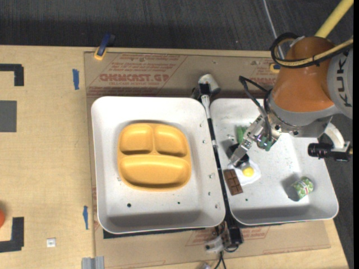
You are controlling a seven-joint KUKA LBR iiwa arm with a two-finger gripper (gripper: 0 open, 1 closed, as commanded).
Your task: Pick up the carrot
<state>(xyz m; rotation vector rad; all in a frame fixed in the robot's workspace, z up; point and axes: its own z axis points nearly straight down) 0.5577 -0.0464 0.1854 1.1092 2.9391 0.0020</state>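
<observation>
Below my gripper lies a fried egg; I can't tell its opening, so I'd locate the carrot first.

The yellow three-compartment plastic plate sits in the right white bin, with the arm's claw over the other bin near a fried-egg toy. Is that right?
Not quite. The camera view shows the yellow three-compartment plastic plate in the left white bin, not the right one. The rest holds: the claw is over the other bin, near the fried-egg toy.
</observation>
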